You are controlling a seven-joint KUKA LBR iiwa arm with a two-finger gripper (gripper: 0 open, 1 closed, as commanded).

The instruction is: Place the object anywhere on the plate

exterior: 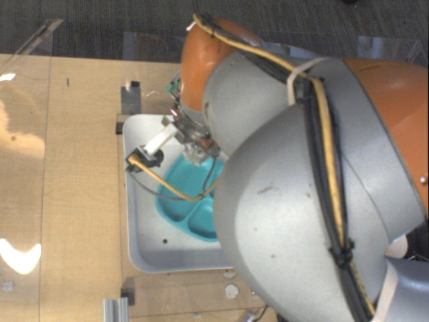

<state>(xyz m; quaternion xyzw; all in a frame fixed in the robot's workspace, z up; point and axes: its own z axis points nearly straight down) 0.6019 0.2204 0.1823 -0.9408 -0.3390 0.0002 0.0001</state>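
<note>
- Here, a large grey arm (301, 200) with an orange band reaches in from the right, covering much of the wooden table (60, 180).
- Its gripper (194, 149) hangs over a white bin (137, 233); I cannot tell how the jaws stand.
- A turquoise divided plate (184, 203) lies in the bin, partly hidden under the arm.
- A yellow cable (171, 190) loops across the plate.
- The object to be placed cannot be made out.

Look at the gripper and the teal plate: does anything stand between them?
Nothing visible does. The gripper sits directly over the teal plate in the white bin. The arm covers the plate's right part, so that side cannot be judged.
</note>
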